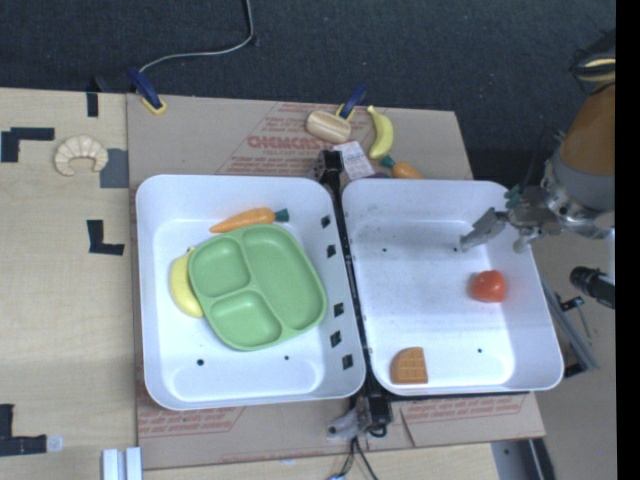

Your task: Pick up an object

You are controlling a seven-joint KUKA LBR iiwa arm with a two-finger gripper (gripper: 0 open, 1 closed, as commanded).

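right bin (530, 363): 1 tomato (488, 286), 1 waffle (408, 365) | gripper (500, 230) jaws spread, holding nothing

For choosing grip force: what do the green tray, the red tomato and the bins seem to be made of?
Green tray: likely moulded plastic, matt, even colour, rounded compartments. Red tomato: probably plastic toy food, smooth with a slight sheen. Bins: seemingly white plastic, smooth; scuffs and specks show on the right one's floor.
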